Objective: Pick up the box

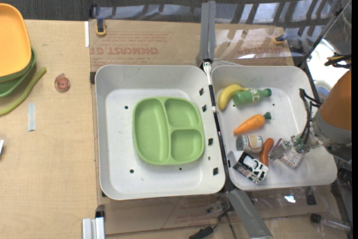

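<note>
In the right-hand bin [291, 173], near its front wall, we find the box [250, 167]: a small black-and-white carton, lying tilted on the floor of the bin toward the front left corner; it touches or nearly touches a small can [249, 143] just behind it, and a reddish piece [267, 150] lies close on its right. Behind these, a carrot [251, 123], a green bottle [251, 96] and a banana [227, 94] occupy the rear left of the same bin. The left-hand bin [112, 137] holds a green divided plate [168, 130]; on the bench to the far left we note stacked yellow and green dishes [12, 59].

The arm enters from the right, its orange band [338, 106] at the frame edge; the gripper [292, 151] sits low over the right half of the bin, just beside the reddish piece and apart from the box; whether its fingers are spread or closed we cannot tell, the tip being small and confused with wiring and some pale object beneath it.

As to progress, we judge the task not yet done: the box rests on the bin floor, nothing grips it, and the gripper lies to its right; what remains is to bring the gripper over the box, close on it and lift.
</note>
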